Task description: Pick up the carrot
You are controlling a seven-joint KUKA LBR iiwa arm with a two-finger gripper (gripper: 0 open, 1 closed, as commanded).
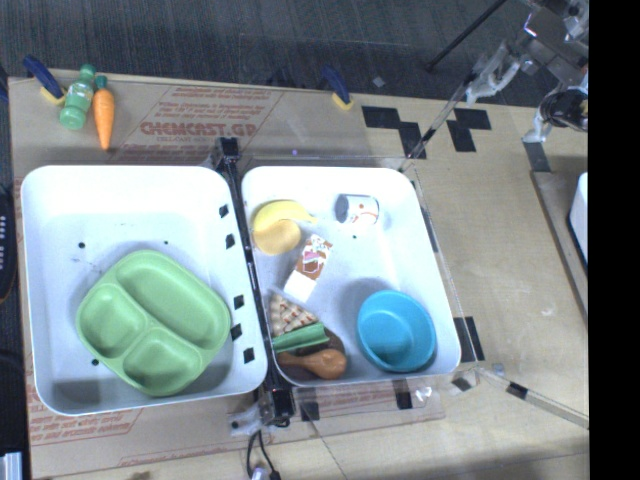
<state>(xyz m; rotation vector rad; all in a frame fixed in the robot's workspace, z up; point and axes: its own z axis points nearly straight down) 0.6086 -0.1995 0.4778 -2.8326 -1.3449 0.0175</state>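
I see the carrot (103,115) lying on the desk (300,118), outside both bins. It's orange, green-topped, its tip pointing toward the left bin (50,268).

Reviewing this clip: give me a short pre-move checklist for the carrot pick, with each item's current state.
1. Carrot located: ok, on the bench beyond the left bin.
2. Carrot inside a bin: not ok.
3. Space around carrot: not ok, green bottle sits right beside it.
4. Carrot top uncovered: ok.
5. Arm near carrot: not ok, at the far right corner.
6. Gripper state: cannot tell.
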